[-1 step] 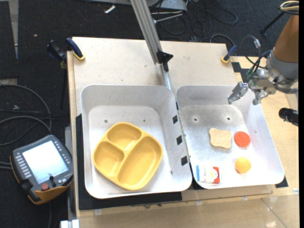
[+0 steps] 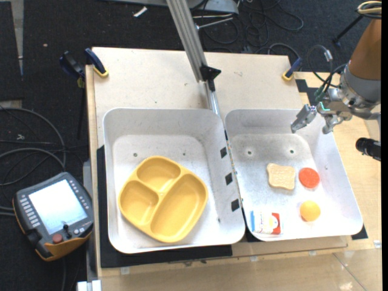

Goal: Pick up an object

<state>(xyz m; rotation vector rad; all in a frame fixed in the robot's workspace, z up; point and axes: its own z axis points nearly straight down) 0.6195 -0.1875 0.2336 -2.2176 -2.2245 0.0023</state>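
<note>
In the right bin (image 2: 260,147) lie a tan slice of bread (image 2: 281,177), a flat red round piece (image 2: 309,178), a small yellow-orange ball (image 2: 310,211) and a white carton with red and blue print (image 2: 265,223). My gripper (image 2: 315,119) hangs above the bin's far right corner, well behind the bread and the red piece. Its two grey fingers (image 2: 301,119) stand spread apart with nothing between them. The orange band of the arm (image 2: 368,50) rises at the right edge.
The left bin (image 2: 121,126) holds a yellow divided plate (image 2: 162,197). A slanted metal pole (image 2: 191,32) comes down to the ridge between the bins. Yellow clamps (image 2: 96,62) sit at the bench's back corners. A teach pendant (image 2: 53,214) lies on the floor at left.
</note>
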